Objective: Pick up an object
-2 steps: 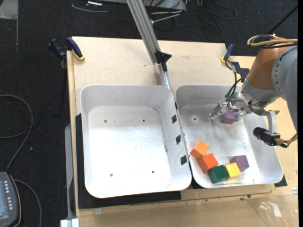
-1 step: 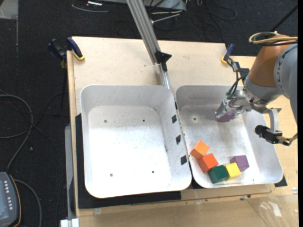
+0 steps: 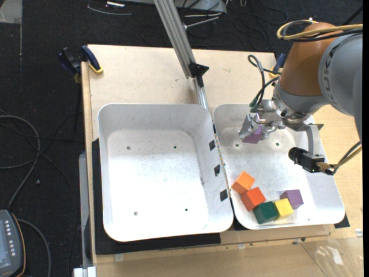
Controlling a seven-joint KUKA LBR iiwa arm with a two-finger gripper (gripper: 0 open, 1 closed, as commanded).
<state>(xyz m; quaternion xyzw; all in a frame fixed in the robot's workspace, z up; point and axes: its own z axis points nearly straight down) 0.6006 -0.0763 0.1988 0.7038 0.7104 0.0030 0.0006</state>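
Observation:
In the right bin [image 3: 323, 178], my gripper [image 3: 256, 130] hangs over the far left part, and a small purple block [image 3: 252, 137] shows between its fingers. The fingers are shut on that block, which looks slightly raised off the bin floor. Near the bin's front edge lies a cluster of blocks: an orange one [image 3: 244, 182], a red-orange one [image 3: 252, 198], a green one [image 3: 266, 212], a yellow one [image 3: 283, 207] and a second purple one [image 3: 294, 198].
The left bin [image 3: 115, 131] sits beside the right one, their rims meeting at the middle. A metal pole [image 3: 176, 30] slants in from the top to the bins' far junction. A black fitting [image 3: 304, 158] hangs off the arm's wrist over the right bin.

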